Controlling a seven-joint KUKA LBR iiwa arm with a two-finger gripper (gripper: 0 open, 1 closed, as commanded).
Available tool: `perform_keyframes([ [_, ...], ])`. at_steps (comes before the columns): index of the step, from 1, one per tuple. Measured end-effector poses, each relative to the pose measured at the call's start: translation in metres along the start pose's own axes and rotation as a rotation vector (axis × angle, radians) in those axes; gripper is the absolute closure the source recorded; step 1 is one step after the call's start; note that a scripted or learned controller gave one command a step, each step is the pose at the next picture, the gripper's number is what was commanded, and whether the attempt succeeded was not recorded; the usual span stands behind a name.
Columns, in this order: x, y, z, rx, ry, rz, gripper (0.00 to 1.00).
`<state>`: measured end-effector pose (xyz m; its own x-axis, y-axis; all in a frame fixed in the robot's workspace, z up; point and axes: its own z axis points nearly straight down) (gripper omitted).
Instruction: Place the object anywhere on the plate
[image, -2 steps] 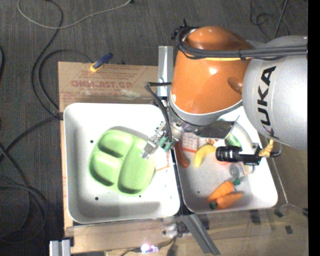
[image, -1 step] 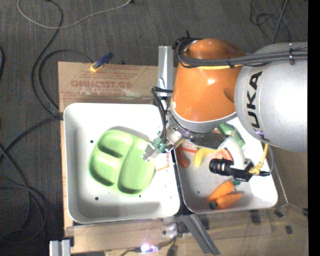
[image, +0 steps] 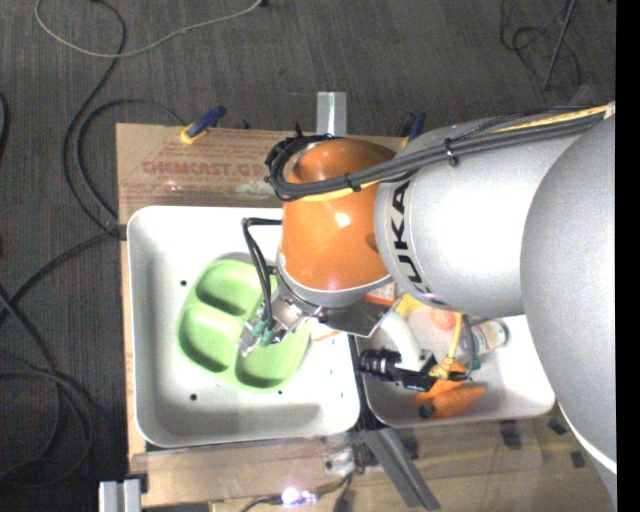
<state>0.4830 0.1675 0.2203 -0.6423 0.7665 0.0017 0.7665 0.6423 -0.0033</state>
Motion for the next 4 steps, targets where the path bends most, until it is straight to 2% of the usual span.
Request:
perform_keyframes([
  [1,-0.019,-0.016,0.013,-0.001,0.001,0.11,1.0],
  [2,-0.02,-0.017,0.057,0.001,0.0,0.061,1.0],
  [3,-0.029,-0.024,0.032,-0.001,0.0,0.086,1.0],
  [4,-0.022,-0.004,0.0,-0.001,0.0,0.045,1.0],
])
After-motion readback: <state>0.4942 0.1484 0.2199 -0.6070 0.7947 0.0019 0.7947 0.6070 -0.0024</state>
